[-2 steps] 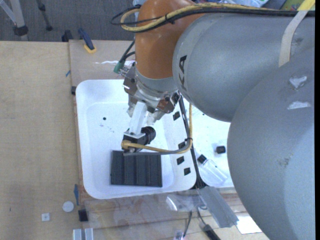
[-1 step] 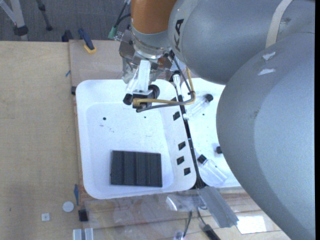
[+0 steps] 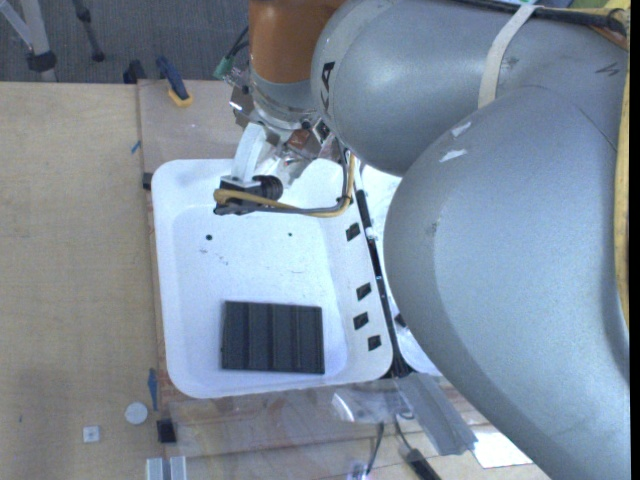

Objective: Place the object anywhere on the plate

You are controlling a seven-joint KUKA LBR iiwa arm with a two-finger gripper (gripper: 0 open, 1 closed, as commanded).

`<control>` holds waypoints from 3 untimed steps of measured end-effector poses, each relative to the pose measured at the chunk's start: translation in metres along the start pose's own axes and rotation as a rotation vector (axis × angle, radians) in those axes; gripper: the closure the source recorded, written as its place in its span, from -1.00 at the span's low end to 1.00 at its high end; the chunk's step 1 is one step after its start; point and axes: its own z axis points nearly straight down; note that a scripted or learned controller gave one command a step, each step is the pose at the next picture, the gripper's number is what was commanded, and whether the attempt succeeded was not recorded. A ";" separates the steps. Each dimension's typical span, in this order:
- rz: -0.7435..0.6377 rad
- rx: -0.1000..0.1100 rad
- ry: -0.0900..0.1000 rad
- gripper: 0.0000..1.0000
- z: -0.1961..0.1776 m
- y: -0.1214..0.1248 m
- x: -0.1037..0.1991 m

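The grey arm took up the right half of the frame, its orange band at top centre. Beneath it the tan bench carried a white bin at centre left. In the lower part of that bin lay a dark ribbed slab, flat on the floor and close to the lower wall, and it was most likely the task's object. The gripper hung over the bin's upper edge, well apart from the slab, and whether it was open or closed could not be told. The slab looked stiff, low and not fragile, probably of modest weight. Because it lay flat, the best hold seemed to be across its shorter span, at the outer edges. Small black clips lined the bin's right rim.
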 end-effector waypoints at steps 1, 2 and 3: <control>-0.189 -0.003 0.002 1.00 -0.072 -0.036 -0.029; -0.003 0.000 0.000 1.00 -0.006 -0.010 -0.008; -0.120 -0.004 0.003 1.00 -0.107 -0.015 -0.013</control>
